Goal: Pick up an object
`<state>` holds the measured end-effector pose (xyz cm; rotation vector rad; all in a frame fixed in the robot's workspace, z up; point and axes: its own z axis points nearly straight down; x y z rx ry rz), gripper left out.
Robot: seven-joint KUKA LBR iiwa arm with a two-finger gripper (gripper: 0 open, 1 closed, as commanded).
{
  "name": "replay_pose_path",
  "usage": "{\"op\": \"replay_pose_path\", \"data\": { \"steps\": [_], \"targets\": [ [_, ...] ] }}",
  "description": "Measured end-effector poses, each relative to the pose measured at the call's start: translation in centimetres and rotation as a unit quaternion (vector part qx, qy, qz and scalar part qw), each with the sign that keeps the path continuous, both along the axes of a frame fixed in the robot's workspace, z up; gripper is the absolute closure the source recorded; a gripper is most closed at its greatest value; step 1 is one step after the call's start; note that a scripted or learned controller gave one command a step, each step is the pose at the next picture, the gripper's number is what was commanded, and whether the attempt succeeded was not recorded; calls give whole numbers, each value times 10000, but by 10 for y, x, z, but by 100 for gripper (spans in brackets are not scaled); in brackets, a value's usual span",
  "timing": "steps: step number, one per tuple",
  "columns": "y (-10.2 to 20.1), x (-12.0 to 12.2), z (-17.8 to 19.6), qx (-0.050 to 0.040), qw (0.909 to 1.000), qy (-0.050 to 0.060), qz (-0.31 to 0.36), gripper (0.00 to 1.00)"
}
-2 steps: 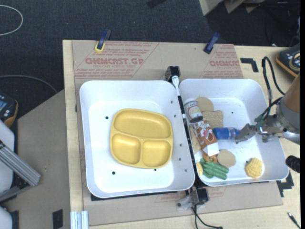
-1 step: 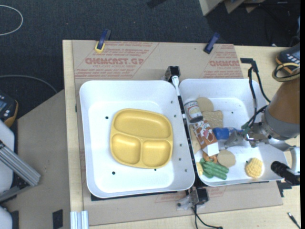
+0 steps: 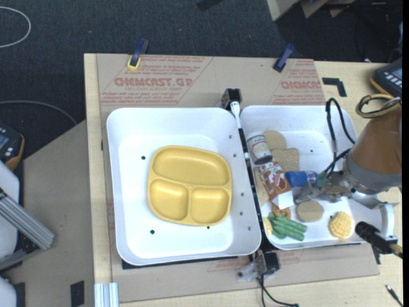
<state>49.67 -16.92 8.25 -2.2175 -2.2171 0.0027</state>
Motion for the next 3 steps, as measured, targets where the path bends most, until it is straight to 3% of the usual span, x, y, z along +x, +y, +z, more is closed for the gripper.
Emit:
{"op": "replay_pose_path", "data": {
  "steps": [1, 3],
  "targets": [
    [-1, 1, 12, -13, 10000, -28, -4, 100],
    [9, 6, 101, -28, 10000, -61, 10, 100]
  ]
}}
